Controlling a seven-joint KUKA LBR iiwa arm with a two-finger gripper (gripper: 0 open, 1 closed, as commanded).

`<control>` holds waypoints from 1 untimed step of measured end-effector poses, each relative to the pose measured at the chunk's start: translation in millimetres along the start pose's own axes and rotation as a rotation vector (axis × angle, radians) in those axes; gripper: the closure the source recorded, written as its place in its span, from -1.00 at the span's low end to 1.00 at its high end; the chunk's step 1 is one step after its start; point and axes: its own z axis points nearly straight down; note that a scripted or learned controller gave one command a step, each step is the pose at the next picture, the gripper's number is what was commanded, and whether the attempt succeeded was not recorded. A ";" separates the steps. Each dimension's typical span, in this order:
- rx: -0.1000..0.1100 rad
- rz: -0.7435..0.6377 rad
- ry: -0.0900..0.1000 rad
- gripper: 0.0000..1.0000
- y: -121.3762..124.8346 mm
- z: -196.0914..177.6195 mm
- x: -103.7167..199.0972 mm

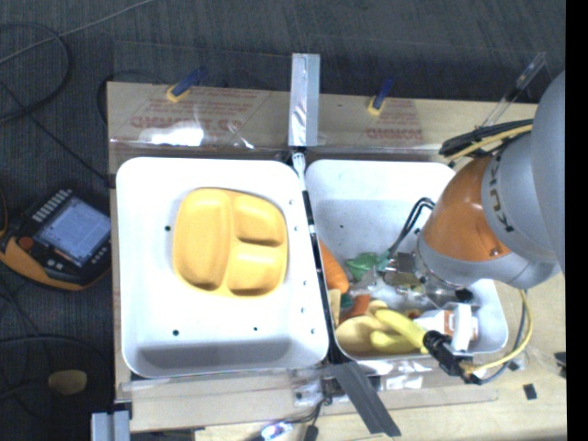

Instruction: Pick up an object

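Crowding the right bin's (367,186) front edge, toys (390,329) lie beneath the gripper (418,278); grip state unclear.

A divided tray (230,242) lies in the left bin (147,338); the right bin (358,186) holds a banana (395,331) and carrot (333,269) near its front-left.
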 end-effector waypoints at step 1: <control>-0.002 -0.001 0.003 1.00 1.4 -9.3 1.9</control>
